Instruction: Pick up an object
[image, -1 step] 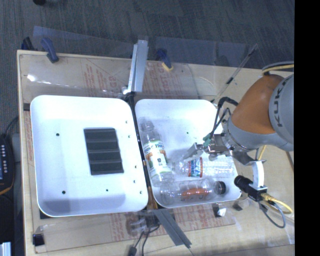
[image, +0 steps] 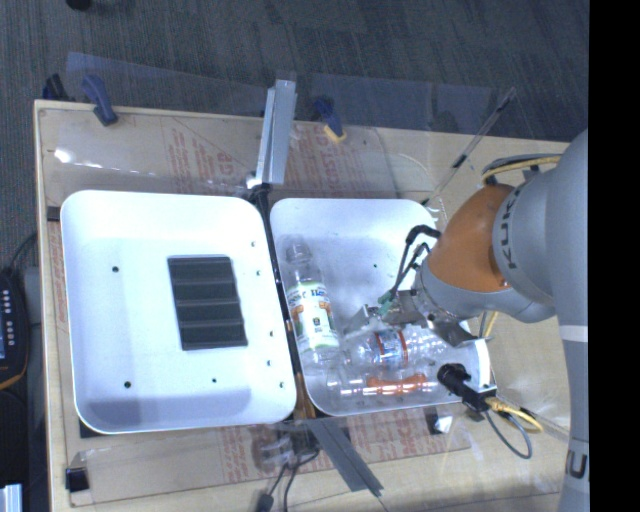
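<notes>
The tool (image: 385, 318) is reaching down among the clear bottles (image: 385, 352) piled at the right bin's (image: 340, 215) near edge, its grip impossible to tell, so the pick is looking unsecured and needing a clean lift.

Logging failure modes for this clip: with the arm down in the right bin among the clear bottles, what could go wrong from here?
1. The gripper sits among several clear plastic bottles lying close together; it may pinch two, or nudge them apart and close on nothing.
2. The labelled bottle lies along the right bin's left wall, so a shove could wedge it there.
3. The bottles are round and lie on their sides; one could roll or slip.
</notes>
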